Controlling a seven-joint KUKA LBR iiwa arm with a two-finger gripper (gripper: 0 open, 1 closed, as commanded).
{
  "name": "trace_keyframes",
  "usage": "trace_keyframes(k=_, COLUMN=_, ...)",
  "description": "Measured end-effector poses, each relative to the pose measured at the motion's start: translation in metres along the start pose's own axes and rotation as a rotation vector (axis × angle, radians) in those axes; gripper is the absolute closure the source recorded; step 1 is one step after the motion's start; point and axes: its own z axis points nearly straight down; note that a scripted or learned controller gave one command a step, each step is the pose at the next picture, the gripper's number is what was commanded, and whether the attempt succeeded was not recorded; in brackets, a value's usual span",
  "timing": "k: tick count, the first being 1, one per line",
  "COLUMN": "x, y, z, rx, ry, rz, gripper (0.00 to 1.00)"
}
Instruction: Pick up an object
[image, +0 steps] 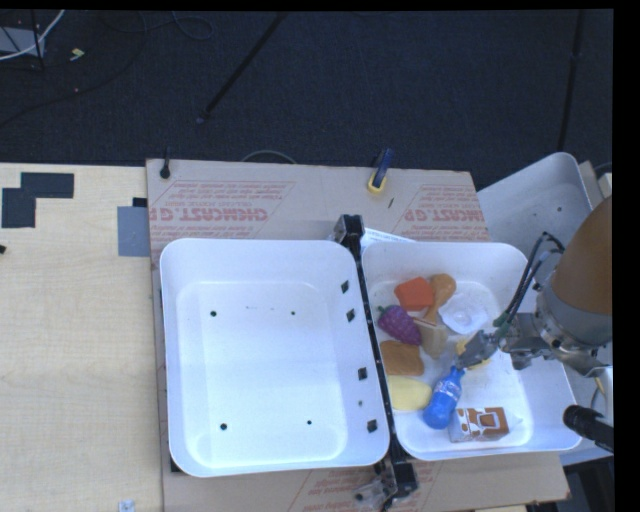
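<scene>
1. Nearest me in the right bin (520, 262): a small brown-and-white carton (487, 424) lying flat by the front wall, and a blue bottle (443, 398) tilted just left of it.
2. Left of the bottle, a yellow piece (404, 392) with a tan piece (401, 357) touching it behind.
3. Gripper (478, 349) is down in the right bin above the bottle, beside the clutter; I can't tell how far the fingers are spread or whether they grip anything (too dark, too small).
4. Further back: purple grapes (399, 324), an orange block (414, 293), a tan rounded item (442, 289), a clear-white cup (463, 317).
5. Left bin (260, 258) sits alongside, touching.
6. Cardboard surface (250, 205) beyond, blue-yellow clamp (380, 172) at its far edge.
</scene>
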Motion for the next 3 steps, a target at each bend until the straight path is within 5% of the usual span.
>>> trace_keyframes(k=1, x=0.042, y=-0.004, z=0.11, rx=-0.001, ry=0.001, rz=-0.001, gripper=0.0)
trace_keyframes(k=3, x=0.053, y=0.126, z=0.105, rx=-0.004, ry=0.0, rz=-0.003, gripper=0.0)
